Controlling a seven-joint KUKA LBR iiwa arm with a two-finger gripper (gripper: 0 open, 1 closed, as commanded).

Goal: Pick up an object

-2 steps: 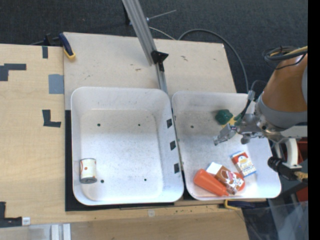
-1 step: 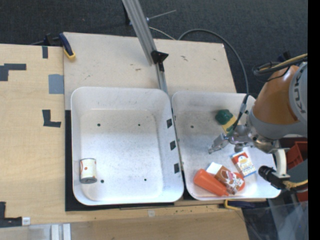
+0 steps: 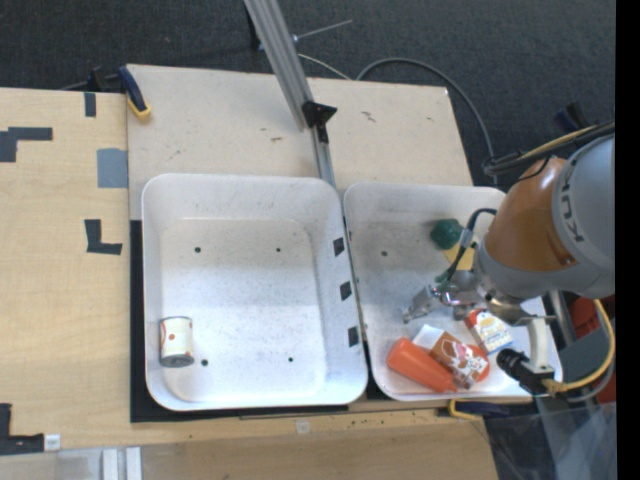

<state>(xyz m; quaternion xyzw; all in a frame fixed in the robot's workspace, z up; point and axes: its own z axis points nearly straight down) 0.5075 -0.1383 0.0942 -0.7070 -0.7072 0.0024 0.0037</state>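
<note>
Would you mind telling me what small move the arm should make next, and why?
Probably lower the gripper toward the orange object just below it in the right bin: nothing shows between the fingers, and that object lies nearest.

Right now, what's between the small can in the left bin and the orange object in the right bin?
In the camera view: bare white floor of the left bin, then the two bins' adjoining walls. Nothing else lies between the can and the orange object.
</note>
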